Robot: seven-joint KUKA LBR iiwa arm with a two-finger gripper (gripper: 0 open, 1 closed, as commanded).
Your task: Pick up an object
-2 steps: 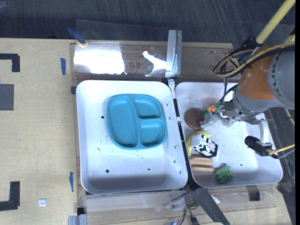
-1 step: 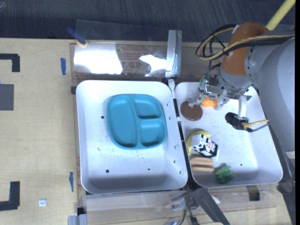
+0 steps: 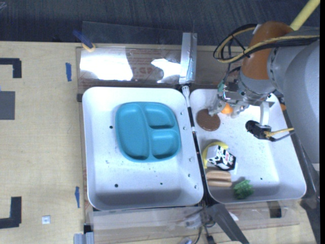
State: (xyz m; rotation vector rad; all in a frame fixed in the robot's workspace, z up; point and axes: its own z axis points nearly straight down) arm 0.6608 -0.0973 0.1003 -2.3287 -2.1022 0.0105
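you've got the end effector (image 3: 227, 104) low in the right bin (image 3: 284, 182), just above the brown disc (image 3: 208, 120); can't tell its state. blue tray (image 3: 148, 131) in left bin (image 3: 96, 151).

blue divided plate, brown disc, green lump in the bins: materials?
Blue divided plate: looks like moulded plastic, matte, uniform colour, soft rounded edges. Brown disc: flat and dull, maybe plastic or wood; unclear. Green lump: bumpy, broccoli-like, probably toy plastic or foam.
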